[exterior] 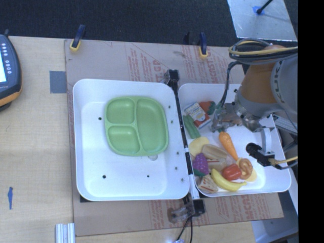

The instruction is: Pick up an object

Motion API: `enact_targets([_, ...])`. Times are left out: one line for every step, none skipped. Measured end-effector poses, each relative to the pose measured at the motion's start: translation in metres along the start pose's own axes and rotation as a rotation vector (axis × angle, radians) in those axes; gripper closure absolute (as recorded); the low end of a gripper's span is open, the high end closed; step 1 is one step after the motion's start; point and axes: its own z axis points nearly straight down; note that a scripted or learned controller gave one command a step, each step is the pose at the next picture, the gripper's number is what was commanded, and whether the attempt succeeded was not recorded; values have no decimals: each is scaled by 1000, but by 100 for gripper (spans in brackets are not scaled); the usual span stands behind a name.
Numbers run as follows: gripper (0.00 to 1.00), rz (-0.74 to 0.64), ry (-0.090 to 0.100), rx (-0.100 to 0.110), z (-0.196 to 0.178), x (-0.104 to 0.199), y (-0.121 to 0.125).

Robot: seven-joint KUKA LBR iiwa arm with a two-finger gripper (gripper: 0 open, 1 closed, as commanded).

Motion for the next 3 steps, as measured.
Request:
enact_targets([100,10,0,1,11,-68,-42])
enact_targets([0,3,1,-2,11,-64,-39])
enact_targets([100,1,1,0,1,-65,-39])
